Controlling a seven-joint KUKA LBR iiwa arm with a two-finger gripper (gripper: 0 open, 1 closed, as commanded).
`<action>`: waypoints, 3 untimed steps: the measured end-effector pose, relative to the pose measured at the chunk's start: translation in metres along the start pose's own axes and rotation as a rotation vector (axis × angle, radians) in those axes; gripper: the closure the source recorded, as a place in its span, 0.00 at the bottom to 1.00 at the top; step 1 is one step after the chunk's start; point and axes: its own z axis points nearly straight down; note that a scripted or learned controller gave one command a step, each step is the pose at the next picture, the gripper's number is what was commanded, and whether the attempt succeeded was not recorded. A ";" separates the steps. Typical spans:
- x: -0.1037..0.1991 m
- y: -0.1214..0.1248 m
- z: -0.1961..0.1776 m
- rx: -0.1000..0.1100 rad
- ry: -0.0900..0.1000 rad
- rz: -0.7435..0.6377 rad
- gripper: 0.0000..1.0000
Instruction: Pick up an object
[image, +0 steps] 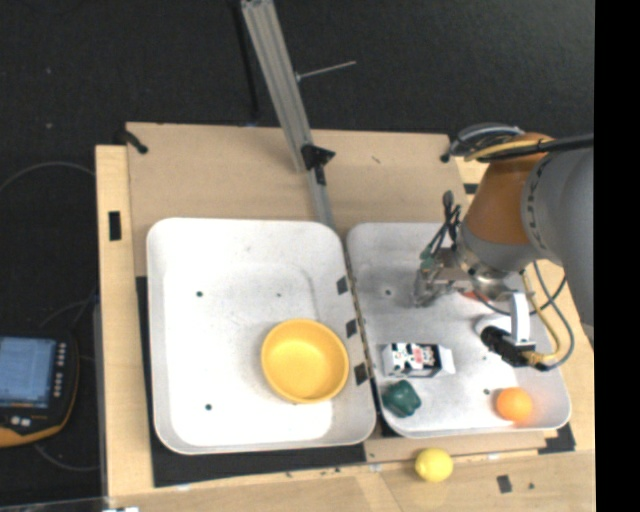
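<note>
Two white bins (180, 300), gripper (432, 285) over right bin, yellow bowl (304, 360) left

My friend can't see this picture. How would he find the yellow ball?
Find the right white bin. Below its front edge, outside on the brown bench, lies the yellow ball. The orange ball sits inside the bin; the yellow bowl is bigger.

The grey arm (560, 210) reaches in from the right with its orange band (498, 205) above the wrist, which points down and leftward, the gripper (432, 288) hanging low with cables looping beside it.
</note>
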 end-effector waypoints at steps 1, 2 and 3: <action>0.000 -0.007 -0.049 -0.002 0.000 -0.003 1.00; -0.009 -0.005 -0.108 0.000 -0.001 -0.005 1.00; -0.010 -0.003 -0.146 -0.003 -0.001 -0.009 1.00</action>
